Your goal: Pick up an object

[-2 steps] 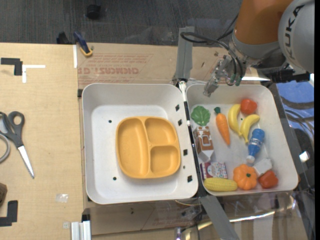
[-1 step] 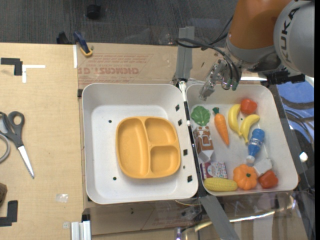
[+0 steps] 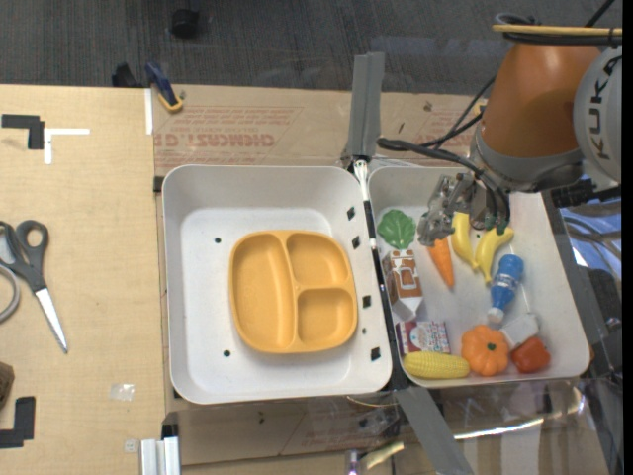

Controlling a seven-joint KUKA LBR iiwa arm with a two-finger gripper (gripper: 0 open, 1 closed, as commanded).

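Wooden bench top (image 3: pixel 79 295) carries two shallow white bins side by side, with scissors (image 3: pixel 35 275) lying well left of them. Inside the left bin (image 3: pixel 188 216) sits a yellow divided plate (image 3: pixel 294 292). Toy food fills the right bin (image 3: pixel 559 255): a green leaf (image 3: pixel 397 229) near the shared wall, a carrot (image 3: pixel 442 262), bananas (image 3: pixel 475 243), a blue bottle (image 3: pixel 505 283), a small pumpkin (image 3: pixel 485 350), corn (image 3: pixel 436 366) and a red pepper (image 3: pixel 531 355). The gripper (image 3: pixel 447 214) hangs above the carrot, just beside the bananas; whether it grips anything I cannot tell.
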